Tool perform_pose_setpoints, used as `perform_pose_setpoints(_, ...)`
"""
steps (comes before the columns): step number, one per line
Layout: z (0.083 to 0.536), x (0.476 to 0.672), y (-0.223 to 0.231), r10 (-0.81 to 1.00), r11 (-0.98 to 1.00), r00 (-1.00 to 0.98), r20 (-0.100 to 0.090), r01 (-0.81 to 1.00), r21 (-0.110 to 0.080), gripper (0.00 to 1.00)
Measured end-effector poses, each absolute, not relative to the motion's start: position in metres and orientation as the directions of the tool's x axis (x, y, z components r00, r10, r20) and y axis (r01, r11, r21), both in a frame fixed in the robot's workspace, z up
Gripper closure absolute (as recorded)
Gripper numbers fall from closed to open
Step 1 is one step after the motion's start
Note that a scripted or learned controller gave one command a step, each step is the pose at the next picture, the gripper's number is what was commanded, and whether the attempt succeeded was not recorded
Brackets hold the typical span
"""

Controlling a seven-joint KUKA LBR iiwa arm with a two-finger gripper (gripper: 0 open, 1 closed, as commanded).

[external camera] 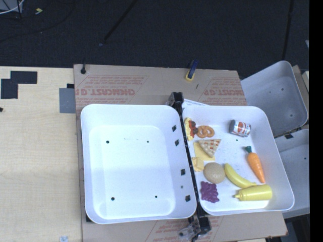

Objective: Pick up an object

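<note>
In the right-hand bin (275, 150) lies every loose object, gathered toward its left wall and lower half. This looks like a stock of candidates set out so a descending arm can choose among them. The left-hand bin (91, 135) sits beside it, joined by a black clamp strip (184, 150) along the shared edge, probably to stop the two sliding apart on the desk (35, 150). Both rest on a brown cardboard sheet (131, 87) that seems to mark the work area.

Counted: one small can (240, 128) lying on its side near the top. One pretzel (205, 131). One pizza-like wedge (209, 146). One pale yellow cheese-like slab (198, 163) touching the wedge. One round tan ball (214, 172). One banana (237, 177). One carrot (256, 166) lying lengthwise by the right wall. One yellow squeeze bottle (255, 192) on its side. One purple grape cluster (209, 191). A small red-and-yellow item (190, 128) lies against the left wall, too cramped to identify. That makes ten pieces.

The carrot and the can stand apart from their neighbours, so I judge them the easiest picks. As for the fingers, I cannot tell whether they are spread or pressed together.
</note>
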State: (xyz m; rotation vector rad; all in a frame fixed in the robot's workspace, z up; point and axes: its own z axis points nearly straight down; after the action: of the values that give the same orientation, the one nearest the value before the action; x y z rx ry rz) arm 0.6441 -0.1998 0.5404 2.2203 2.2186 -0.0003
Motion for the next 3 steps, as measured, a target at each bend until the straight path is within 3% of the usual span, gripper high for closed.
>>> perform_pose_setpoints(1, 0.537, 0.644, -0.198, 1.0, 0.003, -0.003, 0.0, 1.0, -0.003, 0.0)
perform_pose_setpoints(2, 0.416, 0.599, -0.193, 1.0, -0.005, 0.005, 0.005, 1.0, -0.016, 0.0)
perform_pose_setpoints(3, 0.433, 0.602, -0.193, 1.0, 0.0, 0.0, -0.001, 1.0, -0.003, 1.0)
